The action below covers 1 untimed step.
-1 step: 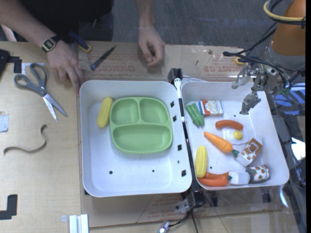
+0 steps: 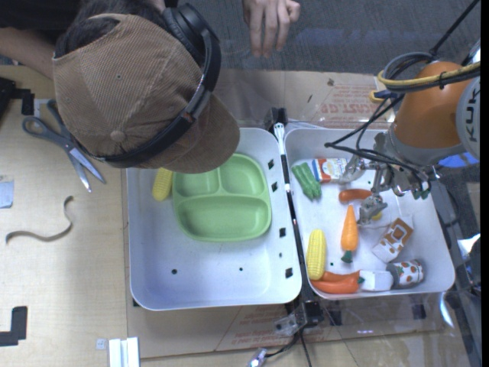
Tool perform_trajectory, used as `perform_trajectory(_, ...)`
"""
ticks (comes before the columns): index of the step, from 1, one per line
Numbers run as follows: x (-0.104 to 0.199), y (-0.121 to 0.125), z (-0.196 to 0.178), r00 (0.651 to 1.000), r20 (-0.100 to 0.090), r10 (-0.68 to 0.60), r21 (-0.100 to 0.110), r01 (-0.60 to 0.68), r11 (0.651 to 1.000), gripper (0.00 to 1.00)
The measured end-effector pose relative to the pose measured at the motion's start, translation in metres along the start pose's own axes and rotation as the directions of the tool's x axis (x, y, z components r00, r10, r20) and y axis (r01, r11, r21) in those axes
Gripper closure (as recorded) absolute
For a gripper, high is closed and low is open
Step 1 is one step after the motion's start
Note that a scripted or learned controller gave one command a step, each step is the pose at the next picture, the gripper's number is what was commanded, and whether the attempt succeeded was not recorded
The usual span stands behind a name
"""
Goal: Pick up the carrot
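The carrot [image 2: 349,230] is orange with a green stalk end toward the front. It lies lengthwise in the middle of the right bin [image 2: 435,235]. My gripper [image 2: 369,204] hangs low over the bin, just right of and behind the carrot's upper tip, close to it. Cables and the wrist cover much of the gripper. Nothing shows held in it.
Around the carrot lie a red chili [image 2: 355,195], green beans [image 2: 307,180], a corn cob [image 2: 315,253], a red pepper [image 2: 336,283], a brown carton [image 2: 392,239] and a spotted toy [image 2: 405,272]. The left bin holds a green plate [image 2: 224,205] and corn [image 2: 162,183]. A person's capped head [image 2: 137,90] leans over it.
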<state>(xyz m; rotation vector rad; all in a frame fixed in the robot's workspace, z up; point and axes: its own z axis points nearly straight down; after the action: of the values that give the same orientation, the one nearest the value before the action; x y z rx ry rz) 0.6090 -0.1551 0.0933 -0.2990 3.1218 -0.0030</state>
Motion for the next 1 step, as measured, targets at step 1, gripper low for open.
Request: perform_trajectory(1,0.0792,0.0271,0.0007,0.973,-0.004,0.233,-0.001,-0.233,0.973,0.0)
